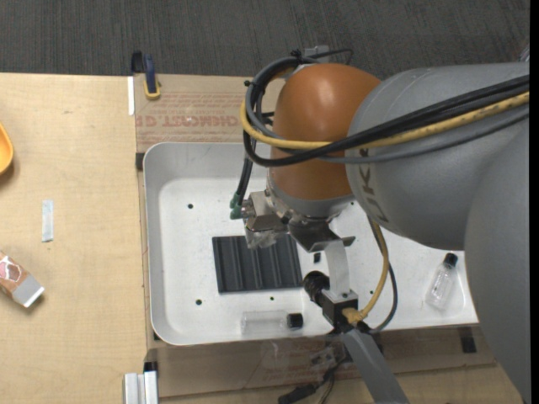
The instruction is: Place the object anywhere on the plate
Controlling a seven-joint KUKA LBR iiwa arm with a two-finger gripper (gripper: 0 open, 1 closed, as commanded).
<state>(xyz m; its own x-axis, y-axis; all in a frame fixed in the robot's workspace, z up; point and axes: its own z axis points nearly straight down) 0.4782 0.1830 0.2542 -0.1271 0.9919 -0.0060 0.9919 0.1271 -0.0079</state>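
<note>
The grey arm [438, 167] comes in from the right side and bends down over the white bin [173, 225], its orange band [324, 129] bulging above the wrist near the bin's far edge. Black and yellow cables [278, 137] loop around the band and run back along the arm. Below the band the wrist points straight down into the bin, and the gripper [263, 232] hangs at the far right corner of a dark ribbed plate [253, 266] that lies flat on the bin floor near its middle. The wrist housing covers most of the gripper from above, so whether it is wide, narrow or holding anything cannot be told from this view.

A small clear vial with a dark cap [443, 280] lies on the bin floor toward the right edge, partly under the arm, well apart from the plate. Another clear piece with a dark end [271, 320] lies along the bin's near edge, just beside the plate's near side but not on it.

On the wooden bench [67, 141] left of the bin sit a small pale strip [47, 221], a wrapped object [18, 281] near the left edge, and an orange item [4, 150] cut by the left edge. A blue clamp [149, 74] grips the bench's far edge
</note>
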